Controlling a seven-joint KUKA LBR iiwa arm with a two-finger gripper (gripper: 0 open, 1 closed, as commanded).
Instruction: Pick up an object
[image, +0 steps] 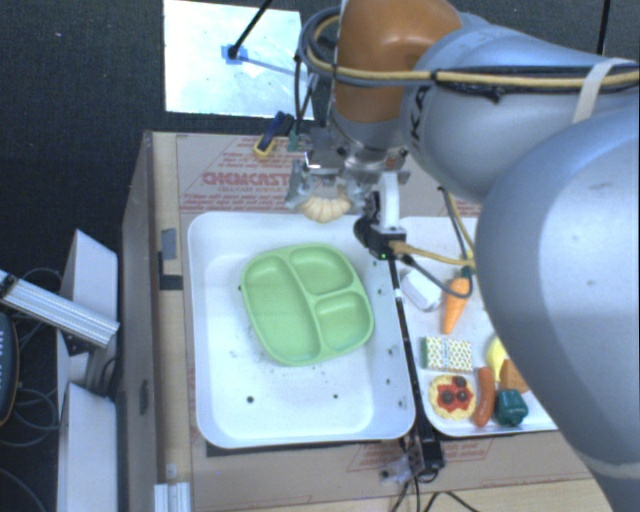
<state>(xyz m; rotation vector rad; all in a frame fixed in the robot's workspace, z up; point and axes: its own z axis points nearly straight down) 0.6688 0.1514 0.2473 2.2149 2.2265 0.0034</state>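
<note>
Grey arm (520, 110) reaches from right; tool (325, 195) above croissant (326, 208).

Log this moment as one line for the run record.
gripper: above far edge of left bin | beige object: at gripper, grasp unclear | green divided plate: in left bin | carrot: in right bin

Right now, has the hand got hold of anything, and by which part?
A pale, ridged object sits right under the hand, above the left bin's far edge. Whether it is gripped, and by which part, cannot be told from this view.
</note>
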